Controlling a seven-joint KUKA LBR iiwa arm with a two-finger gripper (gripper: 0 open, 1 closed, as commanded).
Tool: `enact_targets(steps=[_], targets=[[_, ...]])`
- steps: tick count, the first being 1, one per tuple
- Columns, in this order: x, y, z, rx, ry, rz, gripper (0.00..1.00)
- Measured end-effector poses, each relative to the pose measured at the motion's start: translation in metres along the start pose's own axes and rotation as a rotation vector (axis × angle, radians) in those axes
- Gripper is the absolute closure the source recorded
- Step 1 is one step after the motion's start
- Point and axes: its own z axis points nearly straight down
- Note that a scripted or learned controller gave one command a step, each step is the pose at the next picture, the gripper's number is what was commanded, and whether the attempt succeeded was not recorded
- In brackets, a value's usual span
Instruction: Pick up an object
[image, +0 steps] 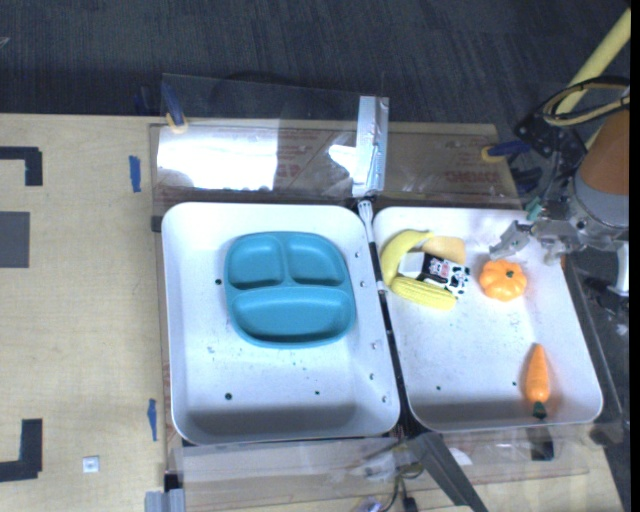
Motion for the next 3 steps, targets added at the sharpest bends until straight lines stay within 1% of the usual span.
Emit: enact_targets(steps=[2,3], targets=[[0.002,0.000,0.001,-0.010,-0.003,-0.021,0.00],[0.004,-0.009,-0.076,0.025,0.004,0.003,0.00]])
